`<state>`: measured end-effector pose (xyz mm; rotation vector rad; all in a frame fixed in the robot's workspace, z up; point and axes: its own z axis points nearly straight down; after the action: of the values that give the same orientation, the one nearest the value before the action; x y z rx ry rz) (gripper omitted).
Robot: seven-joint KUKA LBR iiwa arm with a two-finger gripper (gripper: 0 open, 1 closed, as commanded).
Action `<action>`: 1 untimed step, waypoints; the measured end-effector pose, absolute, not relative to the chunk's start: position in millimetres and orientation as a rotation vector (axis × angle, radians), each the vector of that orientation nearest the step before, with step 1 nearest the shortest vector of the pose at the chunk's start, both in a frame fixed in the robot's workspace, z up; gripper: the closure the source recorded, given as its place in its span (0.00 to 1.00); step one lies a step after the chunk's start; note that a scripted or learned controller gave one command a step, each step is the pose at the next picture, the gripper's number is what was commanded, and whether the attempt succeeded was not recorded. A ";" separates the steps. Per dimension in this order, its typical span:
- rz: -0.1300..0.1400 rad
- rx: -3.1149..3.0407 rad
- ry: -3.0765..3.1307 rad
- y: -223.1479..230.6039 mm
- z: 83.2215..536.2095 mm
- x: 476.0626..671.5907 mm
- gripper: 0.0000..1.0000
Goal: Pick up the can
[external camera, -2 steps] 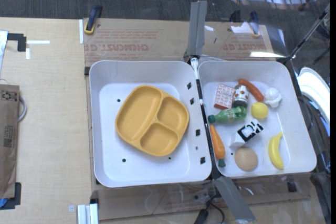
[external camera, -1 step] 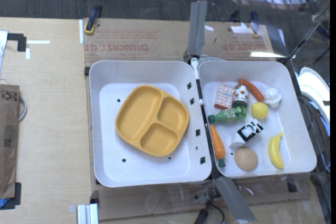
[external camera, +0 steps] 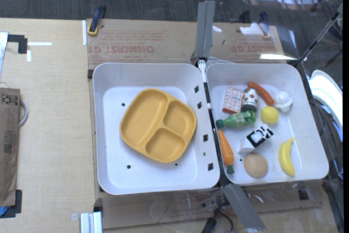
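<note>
Red-labelled can [external camera: 250, 100] upright, seemingly, in right bin [external camera: 305, 117]; beside green bottle [external camera: 236, 120] | gripper state: cannot tell

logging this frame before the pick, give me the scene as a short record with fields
target: small can with a red and white label, upright in the right white bin
touching target: green plastic bottle lying below it, orange sausage-shaped toy beside it
also in right bin: yellow lemon, yellow banana, orange carrot
left white bin: yellow three-compartment plate
</note>
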<state>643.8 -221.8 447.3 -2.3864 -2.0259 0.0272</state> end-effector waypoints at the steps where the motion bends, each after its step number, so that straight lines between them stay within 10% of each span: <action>1: 0.036 -2.379 -2.029 -221.2 452.3 646.2 1.00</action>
<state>646.2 -221.2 452.3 -2.3795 -2.0288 0.0356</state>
